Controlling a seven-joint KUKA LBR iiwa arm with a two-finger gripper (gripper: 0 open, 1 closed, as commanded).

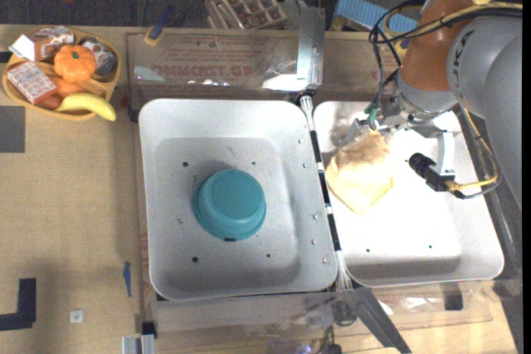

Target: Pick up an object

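Stage: pick not finished, lift left to do | Object: tan cloth-like piece [360,175] lay on right bin [431,257] floor beside the divider | Hand [375,118]: over the piece's upper edge, touching or just above; spread or pressed together, cannot tell | Arm [465,54]: reached in from right, wrist bent down | Other: 1 teal bowl [231,204] in left bin [166,128]

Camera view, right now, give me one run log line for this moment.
gripper: over right bin, at yellow cloth top edge | grasp: unconfirmed | teal bowl: upside down in left bin, untouched
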